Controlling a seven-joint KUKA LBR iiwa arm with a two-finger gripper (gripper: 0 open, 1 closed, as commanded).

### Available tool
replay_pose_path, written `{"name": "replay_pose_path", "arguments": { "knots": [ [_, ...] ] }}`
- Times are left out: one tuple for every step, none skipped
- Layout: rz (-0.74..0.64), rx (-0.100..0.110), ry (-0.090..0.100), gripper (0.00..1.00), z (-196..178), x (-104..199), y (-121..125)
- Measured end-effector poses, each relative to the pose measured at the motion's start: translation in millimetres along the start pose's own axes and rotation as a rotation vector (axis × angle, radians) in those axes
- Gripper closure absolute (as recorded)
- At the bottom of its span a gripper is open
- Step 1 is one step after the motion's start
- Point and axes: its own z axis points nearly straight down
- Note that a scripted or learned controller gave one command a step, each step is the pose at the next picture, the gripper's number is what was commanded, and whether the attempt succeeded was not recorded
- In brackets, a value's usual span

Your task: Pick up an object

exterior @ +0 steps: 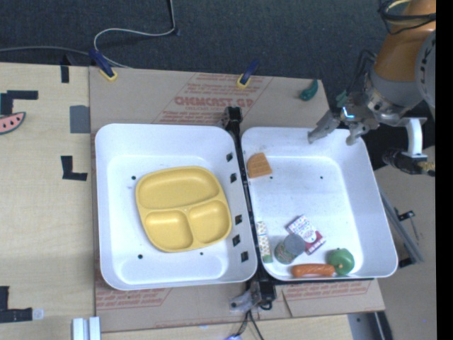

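Where the arm (407, 41) reaches in from the right, its gripper (331, 134) hangs over the far rim of the right bin (354, 190), near that bin's far right corner. Fingers (316, 133) spread apart, nothing between them. Orange band visible above the wrist.

Right bin contents:
- orange-tan block (258, 166) near the far left corner, close to the divider between the bins, well apart from the gripper.
- cluster at the near edge: small printed carton (305, 231), red and white; round grey can (288, 250) just beside it, touching or nearly so; speckled narrow packet (262, 243) lying along the left wall.
- orange carrot-like piece (312, 270) lying flat against the near wall, a green pepper-like toy (341, 260) at its right end.

Left bin (113, 190): one yellow divided plate (182, 207), three compartments, sitting roughly centre, slightly rotated.

Both bins rest on a sheet of printed cardboard (205, 98) on the desk (35, 211). Two yellow-and-blue clamps (104, 64) at the cardboard's far edge; a small teal item (308, 90) near its far right corner. Black cable (134, 30) loops across the dark floor behind. Black tape marks on the desk at left, and a pink-red shape (10, 122) at the left margin.
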Motion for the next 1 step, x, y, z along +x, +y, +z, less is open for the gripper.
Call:
{"name": "replay_pose_path", "arguments": {
  "knots": [
    [0.000, 0.003, 0.001, 0.00, 100.8, 4.5, -41.4]
  ]
}}
